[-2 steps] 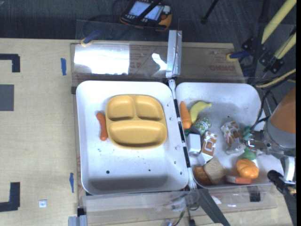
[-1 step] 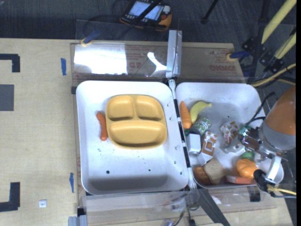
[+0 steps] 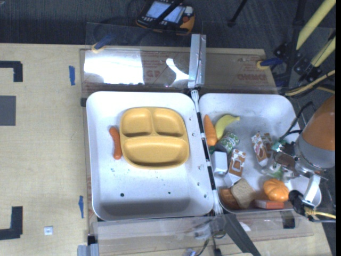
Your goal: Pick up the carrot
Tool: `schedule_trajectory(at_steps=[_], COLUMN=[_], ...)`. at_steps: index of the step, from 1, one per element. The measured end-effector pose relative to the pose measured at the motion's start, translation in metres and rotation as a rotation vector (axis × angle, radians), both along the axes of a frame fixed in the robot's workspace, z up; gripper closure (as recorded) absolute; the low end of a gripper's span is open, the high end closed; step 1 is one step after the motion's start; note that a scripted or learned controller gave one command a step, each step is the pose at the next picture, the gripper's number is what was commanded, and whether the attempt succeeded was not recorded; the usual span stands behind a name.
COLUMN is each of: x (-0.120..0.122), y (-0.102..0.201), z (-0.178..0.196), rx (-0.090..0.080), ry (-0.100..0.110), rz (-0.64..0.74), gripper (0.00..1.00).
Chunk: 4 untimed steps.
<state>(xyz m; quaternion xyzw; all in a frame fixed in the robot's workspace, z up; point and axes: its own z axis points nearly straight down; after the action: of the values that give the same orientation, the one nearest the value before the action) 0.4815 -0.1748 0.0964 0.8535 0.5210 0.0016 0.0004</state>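
The carrot [image 3: 210,130] is a short orange cone lying along the left wall of the right bin [image 3: 277,103], its tip toward the back. A yellow-green banana [image 3: 227,121] lies just to its right. My gripper [image 3: 282,161] hangs low over the right side of that bin, well to the right of the carrot. It sits among small packets, under the grey wrist and orange band [image 3: 323,128]. Clutter and the wrist hide its tips.
The right bin also holds a green can [image 3: 229,142], a white packet [image 3: 219,162], a small box [image 3: 237,163], a bread slice [image 3: 243,192] and an orange fruit [image 3: 275,189]. In the left bin [image 3: 101,116] are a yellow divided plate [image 3: 154,136] and an orange-red sausage [image 3: 115,143].
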Motion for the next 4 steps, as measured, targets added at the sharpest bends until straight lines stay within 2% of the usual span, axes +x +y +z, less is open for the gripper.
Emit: schedule_trajectory(at_steps=[1,2,3,4], x=[0.000,0.000,0.000,0.091], y=[-0.026,0.048,-0.037,0.044], z=[-0.010,-0.009,-0.010,-0.009], rx=[0.003,-0.001,0.001,0.000], ry=[0.001,-0.003,-0.001,-0.001], rz=[0.188,0.076,-0.091,-0.177], gripper=[1.00,1.00,1.00,1.00])
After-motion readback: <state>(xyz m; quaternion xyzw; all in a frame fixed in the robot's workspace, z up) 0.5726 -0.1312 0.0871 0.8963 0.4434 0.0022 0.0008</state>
